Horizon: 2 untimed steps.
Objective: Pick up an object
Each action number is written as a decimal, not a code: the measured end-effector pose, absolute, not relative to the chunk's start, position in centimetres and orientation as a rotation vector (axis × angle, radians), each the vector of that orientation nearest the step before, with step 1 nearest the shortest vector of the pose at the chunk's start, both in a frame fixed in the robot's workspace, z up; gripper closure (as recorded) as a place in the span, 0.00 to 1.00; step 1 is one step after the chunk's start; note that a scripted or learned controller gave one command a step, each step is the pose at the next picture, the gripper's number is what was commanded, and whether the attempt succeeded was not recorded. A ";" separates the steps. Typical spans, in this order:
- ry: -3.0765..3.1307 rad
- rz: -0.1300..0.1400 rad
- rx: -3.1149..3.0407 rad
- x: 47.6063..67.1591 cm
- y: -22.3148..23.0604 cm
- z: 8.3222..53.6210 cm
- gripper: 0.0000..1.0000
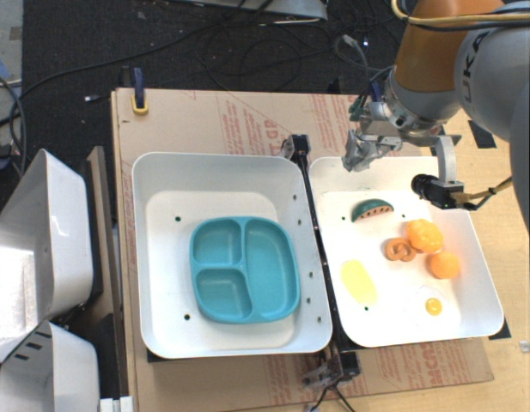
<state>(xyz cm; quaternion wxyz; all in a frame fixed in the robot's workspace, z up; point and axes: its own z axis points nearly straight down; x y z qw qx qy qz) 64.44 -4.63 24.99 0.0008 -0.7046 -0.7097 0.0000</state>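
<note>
My gripper hangs above the far left corner of the right bin, with nothing visible between its fingers. Just in front of it in that bin lies a green watermelon slice toy. To the right of the slice lie an orange pretzel-shaped piece, an orange fruit and a second orange fruit. A pale yellow oblong piece lies near the bin's left wall, and a small yellow and white piece near its front.
The left bin holds a teal divided plate. Two white tubs stand off the bench at the left. A yellow-handled clamp sits at the board's far left corner.
</note>
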 end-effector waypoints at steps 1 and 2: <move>-2.228 0.000 -2.212 63.6 0.0 24.6 1.00; -2.229 0.001 -2.211 63.7 5.8 23.2 1.00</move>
